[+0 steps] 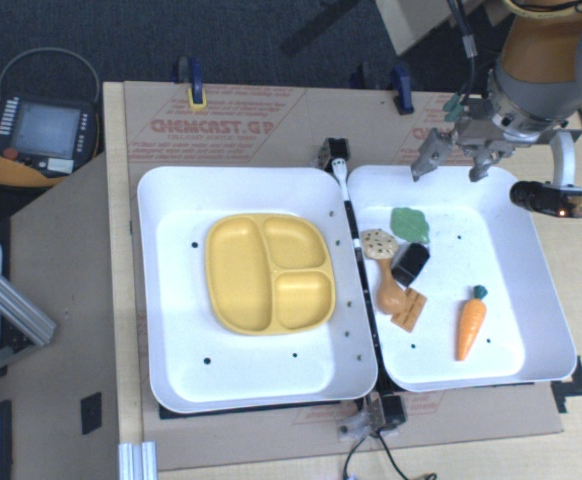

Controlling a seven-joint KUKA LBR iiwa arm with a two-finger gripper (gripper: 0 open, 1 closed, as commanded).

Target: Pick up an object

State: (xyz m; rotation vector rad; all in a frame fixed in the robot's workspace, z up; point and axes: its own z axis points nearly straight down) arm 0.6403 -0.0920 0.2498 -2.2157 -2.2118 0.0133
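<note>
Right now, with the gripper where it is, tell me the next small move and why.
Probably bring the gripper forward and down toward the carrot. The gripper hangs open at the far rim of the right bin with nothing between its fingers, and the carrot lies alone, apart from the crowded pile by the bin's left wall.

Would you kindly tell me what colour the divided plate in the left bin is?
The divided plate is pale yellow, as seen in the camera view.
</note>
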